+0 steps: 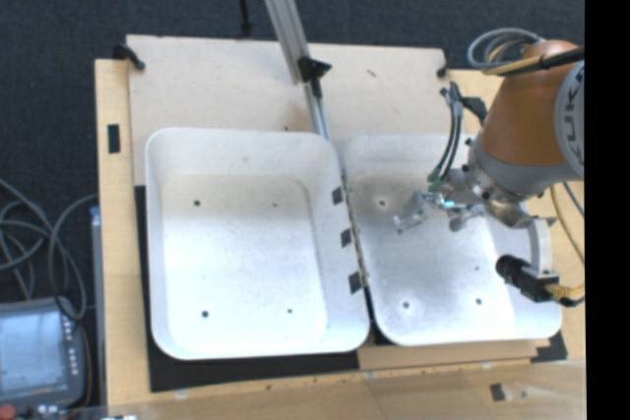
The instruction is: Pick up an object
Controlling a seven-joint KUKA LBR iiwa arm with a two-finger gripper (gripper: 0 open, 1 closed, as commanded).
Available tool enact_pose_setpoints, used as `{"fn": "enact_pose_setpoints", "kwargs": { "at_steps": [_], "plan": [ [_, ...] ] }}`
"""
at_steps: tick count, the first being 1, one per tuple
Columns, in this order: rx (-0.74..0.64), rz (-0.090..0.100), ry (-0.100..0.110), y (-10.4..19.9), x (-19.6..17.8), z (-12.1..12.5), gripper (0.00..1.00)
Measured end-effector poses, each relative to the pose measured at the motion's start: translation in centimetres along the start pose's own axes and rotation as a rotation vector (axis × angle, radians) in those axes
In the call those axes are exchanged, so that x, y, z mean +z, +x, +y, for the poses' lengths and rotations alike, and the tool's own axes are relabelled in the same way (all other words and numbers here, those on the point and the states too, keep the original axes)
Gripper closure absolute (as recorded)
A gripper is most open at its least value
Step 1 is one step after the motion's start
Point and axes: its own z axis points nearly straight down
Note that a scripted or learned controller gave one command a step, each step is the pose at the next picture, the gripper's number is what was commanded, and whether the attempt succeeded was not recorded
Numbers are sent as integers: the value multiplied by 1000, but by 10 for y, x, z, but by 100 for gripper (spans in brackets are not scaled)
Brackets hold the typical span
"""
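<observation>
My gripper [433, 217] hangs over the right white bin [394, 310], in its upper middle part. Its two fingers [406, 219] stand spread apart, open, with only the speckled bin floor showing between them. The orange wrist band [527, 118] and the grey arm rise above it and cover the bin's upper right corner, so whatever lies under them is hidden.
The left white bin [177, 330] sits beside the right one, with a row of dark clips [346, 236] along their shared edge. A slanted metal pole [281, 0] rises behind the bins. A black fitting with cables [527, 278] hangs at the right bin's right side.
</observation>
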Motion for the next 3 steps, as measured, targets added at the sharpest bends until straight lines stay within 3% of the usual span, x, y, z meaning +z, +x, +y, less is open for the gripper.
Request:
{"fn": "enact_pose_setpoints", "kwargs": {
  "at_steps": [1,3],
  "plan": [
    [2,-1,-6,0,-2,1,0],
    [5,-4,-2,-2,109,-4,0]
  ]
}}
